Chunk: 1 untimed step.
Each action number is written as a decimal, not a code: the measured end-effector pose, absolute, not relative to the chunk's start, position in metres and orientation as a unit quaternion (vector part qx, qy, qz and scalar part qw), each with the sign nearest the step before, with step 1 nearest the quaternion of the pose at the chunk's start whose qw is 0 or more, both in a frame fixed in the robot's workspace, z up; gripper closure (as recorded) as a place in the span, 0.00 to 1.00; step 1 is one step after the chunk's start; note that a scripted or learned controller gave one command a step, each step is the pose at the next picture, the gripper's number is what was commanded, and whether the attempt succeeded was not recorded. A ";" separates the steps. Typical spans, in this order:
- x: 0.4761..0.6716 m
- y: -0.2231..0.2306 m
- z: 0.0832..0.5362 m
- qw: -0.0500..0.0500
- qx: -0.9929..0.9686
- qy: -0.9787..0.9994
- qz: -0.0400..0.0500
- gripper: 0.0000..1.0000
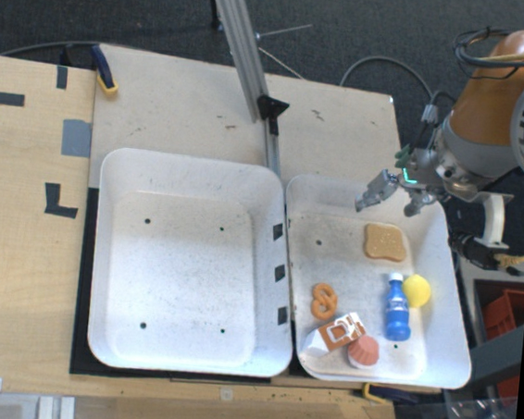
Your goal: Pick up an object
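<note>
Arm: I reach in from the right, my grey body with its orange band [498, 85] sitting above the far right corner of the right bin.
Gripper: my gripper [395, 197] hangs over the far end of the right bin, above its back wall, tilted toward the left. My two fingers are spread apart, with nothing between them.
Right bin: the right bin [322, 210] holds all the objects, gathered in its right and near half.
Toast: a slice of toast [385, 243] lies flat just below my gripper in the view, the closest object to my fingers, though I am not touching it.
Bottle: a blue bottle with a white cap [397, 307] lies nearer the front, pointing roughly along the bin's length.
Lemon: a yellow lemon-like piece [416, 290] rests just beside the bottle's cap end, on its right.
Pretzel: an orange pretzel [324, 301] lies left of the bottle, apart from it.
Front cluster: an orange and white item [341, 331] sits near the front wall, touching a red rounded object [364, 352]. I cannot tell what either one is.
Left bin: the left bin [191, 173] sits beside the right bin, their rims touching.
Bench: the wooden bench [18, 225] extends to the left, marked with dark tape pieces.
</note>
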<state>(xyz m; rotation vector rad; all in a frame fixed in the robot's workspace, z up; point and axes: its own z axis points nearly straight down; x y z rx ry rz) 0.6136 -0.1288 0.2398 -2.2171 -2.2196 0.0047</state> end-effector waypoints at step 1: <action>0.615 -0.129 0.242 0.000 -0.706 -0.708 0.000 0.00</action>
